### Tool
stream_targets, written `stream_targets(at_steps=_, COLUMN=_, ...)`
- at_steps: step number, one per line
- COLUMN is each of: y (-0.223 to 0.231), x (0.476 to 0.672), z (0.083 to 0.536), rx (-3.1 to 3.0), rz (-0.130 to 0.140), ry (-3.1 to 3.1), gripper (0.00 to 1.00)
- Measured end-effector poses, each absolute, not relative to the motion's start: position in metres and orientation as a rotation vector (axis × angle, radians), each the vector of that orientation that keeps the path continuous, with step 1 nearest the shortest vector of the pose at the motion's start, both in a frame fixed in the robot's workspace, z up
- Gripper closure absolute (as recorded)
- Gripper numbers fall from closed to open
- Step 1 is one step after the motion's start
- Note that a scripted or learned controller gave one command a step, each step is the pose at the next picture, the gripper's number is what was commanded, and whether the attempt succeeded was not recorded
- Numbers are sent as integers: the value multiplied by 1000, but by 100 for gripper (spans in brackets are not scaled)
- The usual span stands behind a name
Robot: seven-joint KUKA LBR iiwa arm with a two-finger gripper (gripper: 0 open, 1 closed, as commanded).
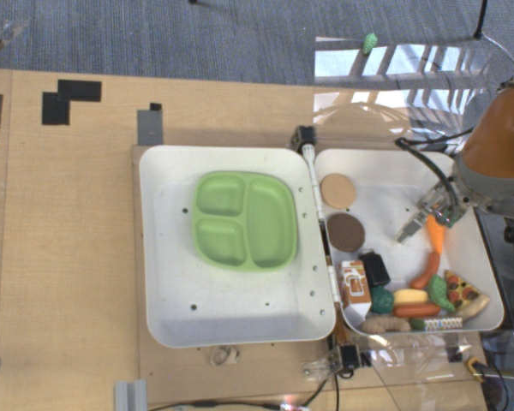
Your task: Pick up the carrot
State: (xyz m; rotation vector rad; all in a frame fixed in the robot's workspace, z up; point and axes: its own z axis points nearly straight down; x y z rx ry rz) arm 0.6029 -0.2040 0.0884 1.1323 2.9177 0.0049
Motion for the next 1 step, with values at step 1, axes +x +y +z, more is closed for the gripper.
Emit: stream_targets(at_steps=1, y=-203, x=608, z=103, rx=1115, rz=6, ry=2910, gripper=100)
